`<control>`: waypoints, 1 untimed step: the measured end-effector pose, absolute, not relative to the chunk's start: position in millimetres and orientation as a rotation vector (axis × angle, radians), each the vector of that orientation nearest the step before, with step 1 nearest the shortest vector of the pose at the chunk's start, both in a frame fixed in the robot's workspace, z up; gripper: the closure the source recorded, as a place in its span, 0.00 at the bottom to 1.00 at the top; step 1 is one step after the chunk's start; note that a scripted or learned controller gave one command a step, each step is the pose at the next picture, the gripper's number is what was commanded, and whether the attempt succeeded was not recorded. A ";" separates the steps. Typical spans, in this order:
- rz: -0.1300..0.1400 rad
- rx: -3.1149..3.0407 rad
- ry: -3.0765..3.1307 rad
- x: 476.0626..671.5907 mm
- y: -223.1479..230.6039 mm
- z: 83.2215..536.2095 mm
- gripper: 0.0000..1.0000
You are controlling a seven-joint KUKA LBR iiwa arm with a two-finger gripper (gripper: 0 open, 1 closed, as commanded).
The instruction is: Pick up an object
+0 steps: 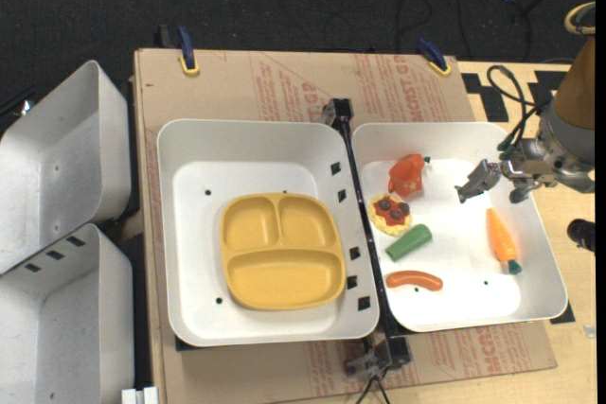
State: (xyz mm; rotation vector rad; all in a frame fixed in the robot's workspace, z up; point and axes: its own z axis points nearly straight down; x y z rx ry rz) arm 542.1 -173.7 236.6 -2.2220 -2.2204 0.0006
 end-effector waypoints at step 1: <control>0.001 -2.222 -2.220 547.0 -171.4 176.8 0.00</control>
